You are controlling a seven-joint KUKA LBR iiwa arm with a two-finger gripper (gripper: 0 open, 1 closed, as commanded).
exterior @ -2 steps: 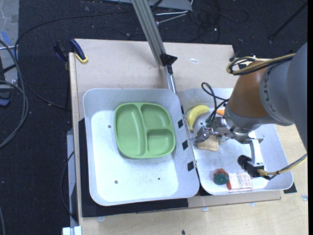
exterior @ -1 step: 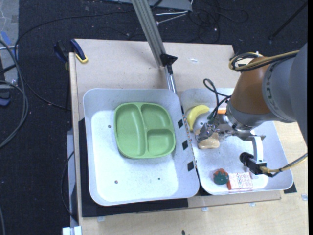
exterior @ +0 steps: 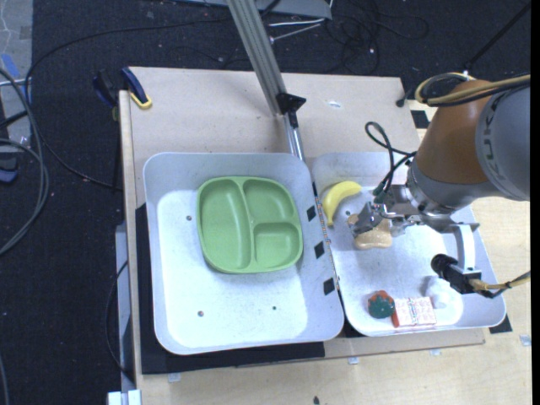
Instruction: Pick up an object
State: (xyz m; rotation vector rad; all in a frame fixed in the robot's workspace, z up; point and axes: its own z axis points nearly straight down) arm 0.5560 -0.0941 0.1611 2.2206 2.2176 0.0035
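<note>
Your gripper [exterior: 372, 220] hangs low in the right bin [exterior: 485, 315], over a tan lump [exterior: 374, 240] | you cannot tell its opening or any hold | likely target there, banana [exterior: 341, 198] touching close left may crowd you | green-red toy [exterior: 380, 305], small box [exterior: 414, 312] near front | green tray [exterior: 250, 224] in left bin [exterior: 169, 310].

End effector [exterior: 373, 219] sits over tan object [exterior: 374, 240], beside banana [exterior: 341, 197].
</note>
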